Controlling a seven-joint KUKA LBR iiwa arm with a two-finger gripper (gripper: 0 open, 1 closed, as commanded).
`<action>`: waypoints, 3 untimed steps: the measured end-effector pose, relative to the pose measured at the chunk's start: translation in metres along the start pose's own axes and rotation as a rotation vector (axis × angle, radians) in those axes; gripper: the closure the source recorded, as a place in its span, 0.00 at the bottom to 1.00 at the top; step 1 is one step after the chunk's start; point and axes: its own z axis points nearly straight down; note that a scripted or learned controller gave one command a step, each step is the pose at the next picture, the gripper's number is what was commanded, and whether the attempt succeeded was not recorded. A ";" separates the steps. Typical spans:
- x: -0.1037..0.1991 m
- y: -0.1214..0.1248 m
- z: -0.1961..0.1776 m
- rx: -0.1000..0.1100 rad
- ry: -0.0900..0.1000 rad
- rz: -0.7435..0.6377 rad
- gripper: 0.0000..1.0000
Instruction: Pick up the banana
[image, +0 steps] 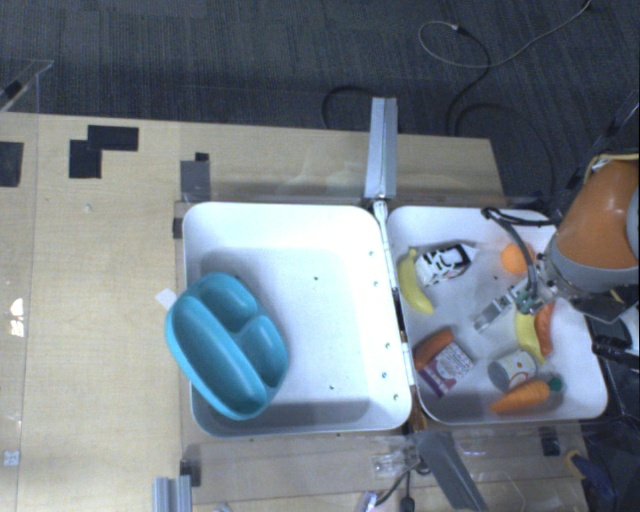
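Observation:
The banana (412, 283), yellow with a greenish tip, lies along the left wall of the right bin (470, 228), curving top to bottom. My gripper (503, 308) hangs low over the right half of that bin, well to the right of the banana and apart from it. The grey arm with its orange band (602, 212) reaches in from the right above it. Nothing of the banana is covered.
Around the gripper lie a small yellow piece (528, 336), an orange ball (513, 259), a grey can (511, 369), a carrot (522, 397), a maroon packet (447, 367) and a black-and-white item (445, 262). The left bin (300, 235) holds a blue divided dish (227, 343).

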 end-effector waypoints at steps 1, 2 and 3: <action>0.032 0.024 0.000 -0.002 -0.002 -0.047 0.00; -0.003 0.052 0.001 -0.002 0.000 0.008 0.00; -0.003 -0.009 -0.001 -0.002 -0.003 -0.527 0.00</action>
